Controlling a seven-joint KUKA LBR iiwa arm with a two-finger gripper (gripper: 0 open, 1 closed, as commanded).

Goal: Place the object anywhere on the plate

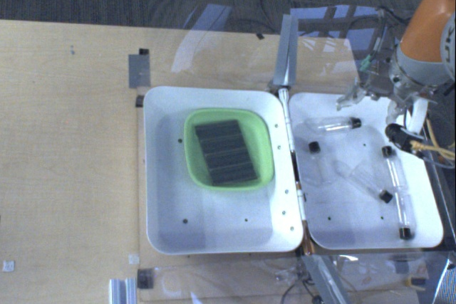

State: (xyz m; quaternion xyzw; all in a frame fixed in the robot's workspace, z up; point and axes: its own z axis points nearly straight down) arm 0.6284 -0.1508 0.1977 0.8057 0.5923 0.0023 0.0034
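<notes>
Dark ridged block (pixel 226 152) on green plate (pixel 265 153), long axis near-vertical, slightly tilted.

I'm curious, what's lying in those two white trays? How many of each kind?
Green plate: 1
Dark ridged block on the plate: 1
Clear tubes with black caps, such as and: about 3; one is faint
Total: about 5

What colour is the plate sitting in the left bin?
The plate is bright green, carrying a dark ridged block, seen plainly in the camera view.
</notes>
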